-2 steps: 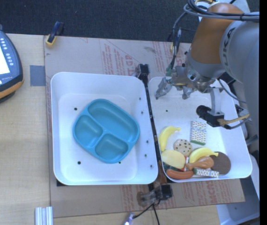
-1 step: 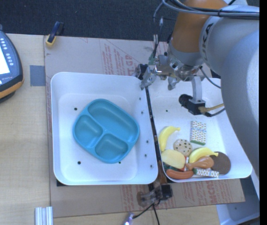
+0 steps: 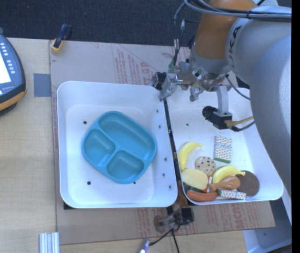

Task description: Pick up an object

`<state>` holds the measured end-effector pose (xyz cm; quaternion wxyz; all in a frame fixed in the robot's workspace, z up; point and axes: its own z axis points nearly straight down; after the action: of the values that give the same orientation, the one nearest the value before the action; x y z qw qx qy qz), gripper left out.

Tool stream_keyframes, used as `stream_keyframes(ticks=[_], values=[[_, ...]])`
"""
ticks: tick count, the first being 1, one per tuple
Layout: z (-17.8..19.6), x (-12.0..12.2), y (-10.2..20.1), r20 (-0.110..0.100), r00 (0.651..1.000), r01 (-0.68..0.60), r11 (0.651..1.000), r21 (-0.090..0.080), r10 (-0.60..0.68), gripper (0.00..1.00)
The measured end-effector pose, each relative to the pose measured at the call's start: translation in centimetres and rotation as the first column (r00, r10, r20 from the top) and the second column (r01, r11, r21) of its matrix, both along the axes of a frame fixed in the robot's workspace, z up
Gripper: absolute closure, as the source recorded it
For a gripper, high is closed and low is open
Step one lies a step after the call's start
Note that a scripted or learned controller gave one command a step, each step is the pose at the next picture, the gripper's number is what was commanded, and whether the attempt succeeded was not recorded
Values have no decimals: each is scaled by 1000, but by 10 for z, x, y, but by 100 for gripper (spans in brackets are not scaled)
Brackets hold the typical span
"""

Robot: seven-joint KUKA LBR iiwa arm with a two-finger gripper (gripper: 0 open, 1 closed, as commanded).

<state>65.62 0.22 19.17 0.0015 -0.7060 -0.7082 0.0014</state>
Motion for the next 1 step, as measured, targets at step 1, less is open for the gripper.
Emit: stream_keyframes(ticks=[1], values=[[0, 0, -3, -1, 1000, 0, 1000, 0, 0, 0]])
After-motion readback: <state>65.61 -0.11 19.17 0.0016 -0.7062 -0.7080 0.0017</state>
